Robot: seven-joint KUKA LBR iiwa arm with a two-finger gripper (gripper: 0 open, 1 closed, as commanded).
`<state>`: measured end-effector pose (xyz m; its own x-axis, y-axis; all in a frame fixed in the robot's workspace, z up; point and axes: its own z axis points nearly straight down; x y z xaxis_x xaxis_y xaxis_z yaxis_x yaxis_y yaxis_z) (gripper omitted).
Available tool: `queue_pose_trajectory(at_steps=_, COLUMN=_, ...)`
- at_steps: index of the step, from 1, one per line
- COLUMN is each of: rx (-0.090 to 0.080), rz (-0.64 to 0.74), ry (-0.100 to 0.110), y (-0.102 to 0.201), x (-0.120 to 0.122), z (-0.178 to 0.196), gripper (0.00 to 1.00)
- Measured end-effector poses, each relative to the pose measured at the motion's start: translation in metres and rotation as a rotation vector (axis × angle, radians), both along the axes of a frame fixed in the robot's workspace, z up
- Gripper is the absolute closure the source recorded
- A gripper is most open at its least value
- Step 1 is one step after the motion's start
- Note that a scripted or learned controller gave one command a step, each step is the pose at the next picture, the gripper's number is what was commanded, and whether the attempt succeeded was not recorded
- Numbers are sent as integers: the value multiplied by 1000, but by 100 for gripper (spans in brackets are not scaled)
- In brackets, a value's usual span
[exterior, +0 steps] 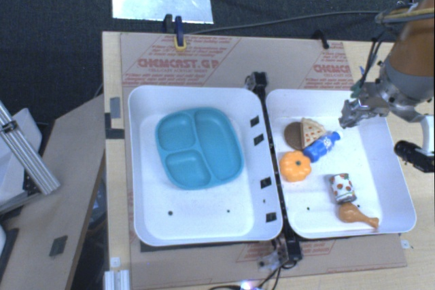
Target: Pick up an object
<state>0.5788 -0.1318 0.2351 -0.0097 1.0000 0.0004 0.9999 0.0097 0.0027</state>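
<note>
While the pincer (348,113) hovers over the right bin (387,146), its opening cannot be made out. Below-left lie a blue bottle (321,146), pumpkin (296,166) and pie slice (303,133). A blue tray (198,147) occupies the left bin (143,146).

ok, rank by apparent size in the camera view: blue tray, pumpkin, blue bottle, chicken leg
Largest to smallest:
1. blue tray, by far
2. pumpkin
3. blue bottle and chicken leg: similar in extent, too close to rank; both are slimmer than the pumpkin.
</note>
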Motion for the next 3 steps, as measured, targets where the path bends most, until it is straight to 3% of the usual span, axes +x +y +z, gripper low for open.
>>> queue_pose_trajectory(at_steps=3, rx=0, rz=-2, ry=1, y=186, x=4, z=-2, gripper=100)
